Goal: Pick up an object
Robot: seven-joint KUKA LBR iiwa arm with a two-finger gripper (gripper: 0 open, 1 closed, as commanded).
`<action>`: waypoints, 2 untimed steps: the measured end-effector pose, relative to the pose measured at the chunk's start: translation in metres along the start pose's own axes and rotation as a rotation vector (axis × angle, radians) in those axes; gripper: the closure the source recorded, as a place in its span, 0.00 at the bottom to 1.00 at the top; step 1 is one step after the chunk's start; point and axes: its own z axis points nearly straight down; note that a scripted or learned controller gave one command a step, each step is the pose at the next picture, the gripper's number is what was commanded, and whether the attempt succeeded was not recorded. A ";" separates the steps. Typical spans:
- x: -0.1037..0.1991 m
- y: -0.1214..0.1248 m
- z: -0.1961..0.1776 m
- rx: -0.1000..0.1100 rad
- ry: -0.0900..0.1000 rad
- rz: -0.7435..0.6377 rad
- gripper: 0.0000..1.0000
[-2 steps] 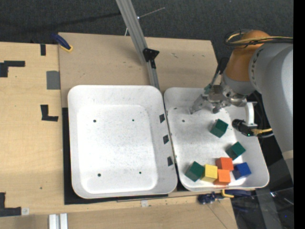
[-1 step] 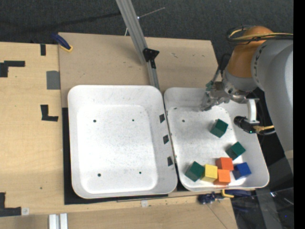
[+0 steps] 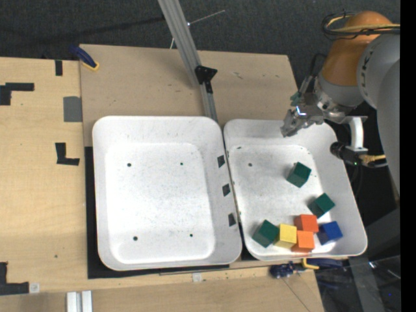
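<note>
The right bin (image 3: 260, 142) holds several small blocks. A dark green cube (image 3: 299, 174) lies near the middle, another green one (image 3: 321, 205) lower right. Along the front wall sit a green block (image 3: 265, 233), a yellow block (image 3: 287, 233), two orange blocks (image 3: 305, 224) and a blue block (image 3: 331, 231). My gripper (image 3: 290, 127) hangs over the bin's back right corner, well above and behind the blocks, with nothing visible between its fingers. Whether the fingers are apart is not clear.
The left bin (image 3: 104, 174) lies beside the right one. A slanted metal pole (image 3: 185, 41) crosses the back of the bench above the bins' shared edge. A blue and yellow clamp (image 3: 86, 57) sits at the back left, another (image 3: 292, 268) at the front edge.
</note>
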 end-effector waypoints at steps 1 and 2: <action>0.005 0.007 -0.045 0.001 0.000 0.000 1.00; 0.004 0.010 -0.089 0.001 0.000 0.001 1.00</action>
